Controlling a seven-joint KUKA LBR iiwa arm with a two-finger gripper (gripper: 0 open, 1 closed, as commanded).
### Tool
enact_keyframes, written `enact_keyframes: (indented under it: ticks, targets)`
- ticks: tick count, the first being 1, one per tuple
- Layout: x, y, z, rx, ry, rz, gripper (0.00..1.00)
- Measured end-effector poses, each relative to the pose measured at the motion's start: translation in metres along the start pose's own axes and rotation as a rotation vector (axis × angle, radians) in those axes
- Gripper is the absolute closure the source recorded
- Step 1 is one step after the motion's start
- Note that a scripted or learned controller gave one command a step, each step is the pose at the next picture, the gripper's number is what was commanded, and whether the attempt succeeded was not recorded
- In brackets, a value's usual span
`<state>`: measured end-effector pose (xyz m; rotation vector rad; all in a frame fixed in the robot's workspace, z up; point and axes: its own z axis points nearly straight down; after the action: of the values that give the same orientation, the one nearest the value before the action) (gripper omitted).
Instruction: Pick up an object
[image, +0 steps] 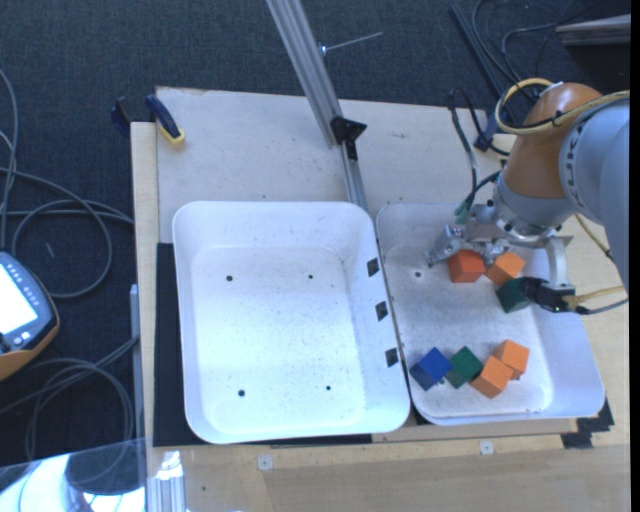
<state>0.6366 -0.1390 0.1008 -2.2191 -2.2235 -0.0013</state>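
Tool (470, 243) low over right bin (570, 395), beside red-orange block (465, 267)

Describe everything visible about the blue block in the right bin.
The blue block is a small solid-coloured cube, matte like painted wood or foam. It sits turned at an angle on the floor of the right bin, near its front left corner, leftmost in a cluster and touching a green block. The hand is well away from it.

Single fixed camera, mounted above the table (250, 150), looking down at a slant. Moderate distance: both white bins, left bin (200, 225) and right bin (575, 385), are framed whole. Arm (560, 150) enters from the view's right.
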Motion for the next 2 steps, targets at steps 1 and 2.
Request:
enact_keyframes:
  ticks: [1,2]
  targets:
    - [-0.001,0.000,-0.011,-0.001,0.000,0.002,1.00]
    - [0.089,-0.030,-0.104,-0.006,0.002,-0.007,1.00]
